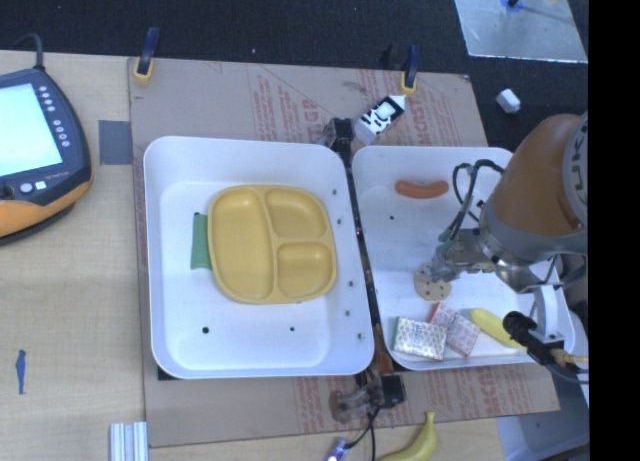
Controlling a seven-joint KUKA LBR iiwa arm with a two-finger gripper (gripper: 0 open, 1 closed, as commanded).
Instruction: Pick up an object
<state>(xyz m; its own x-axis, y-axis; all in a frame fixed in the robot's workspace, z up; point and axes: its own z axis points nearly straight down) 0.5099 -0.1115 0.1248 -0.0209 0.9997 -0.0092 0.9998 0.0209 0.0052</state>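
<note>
My gripper (437, 274) reaches down into the right bin (385, 249) near its middle, with the grey and orange arm (535, 199) coming in from the right. Right under its tip lies a small round tan piece (432, 287); whether it is gripped I cannot tell. A reddish sausage (422, 188) lies at the far side of this bin. Two pale wrapped packets (420, 339) (461, 333) and a yellow banana-shaped toy (494, 326) lie along the near side, just below the gripper.
The left bin (170, 249) holds a yellow divided plate (271, 243) with a green flat piece (200, 241) poking out at its left. A tablet controller (35, 149) sits at far left. Another banana (420, 439) lies on the bench in front.
</note>
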